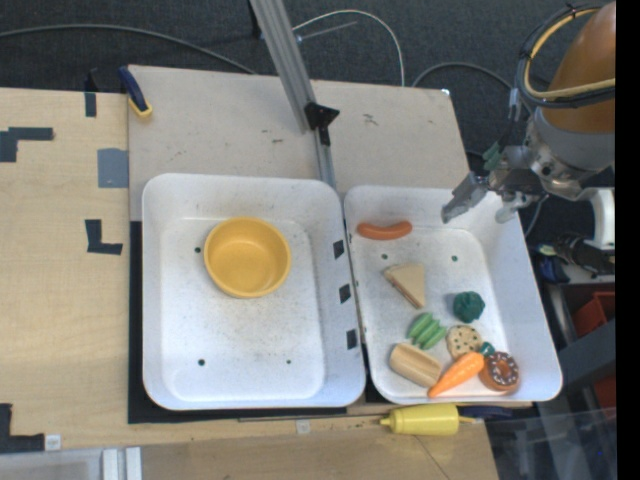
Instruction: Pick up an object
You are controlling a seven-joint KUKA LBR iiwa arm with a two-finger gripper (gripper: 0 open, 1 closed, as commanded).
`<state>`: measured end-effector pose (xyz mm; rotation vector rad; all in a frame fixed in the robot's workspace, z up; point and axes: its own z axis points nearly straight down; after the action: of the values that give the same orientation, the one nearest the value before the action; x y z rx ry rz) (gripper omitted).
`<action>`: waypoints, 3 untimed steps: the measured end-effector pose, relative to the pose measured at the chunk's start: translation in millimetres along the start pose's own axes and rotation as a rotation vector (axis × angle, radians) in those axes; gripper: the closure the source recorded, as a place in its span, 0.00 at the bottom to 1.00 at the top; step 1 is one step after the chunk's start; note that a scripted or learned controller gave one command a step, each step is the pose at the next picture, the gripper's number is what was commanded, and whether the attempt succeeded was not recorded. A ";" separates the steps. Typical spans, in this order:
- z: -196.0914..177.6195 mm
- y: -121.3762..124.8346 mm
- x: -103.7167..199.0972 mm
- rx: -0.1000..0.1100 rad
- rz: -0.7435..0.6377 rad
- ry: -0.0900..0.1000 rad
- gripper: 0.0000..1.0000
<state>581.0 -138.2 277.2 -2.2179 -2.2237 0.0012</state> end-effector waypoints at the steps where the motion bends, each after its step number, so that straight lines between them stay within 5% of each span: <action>1: -0.1 0.0 -0.1 0.000 0.000 0.000 0.00; 3: 95.9 -1.2 -3.4 0.005 0.002 -0.001 0.00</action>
<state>579.7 -141.6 181.3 -2.2175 -2.2198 0.0077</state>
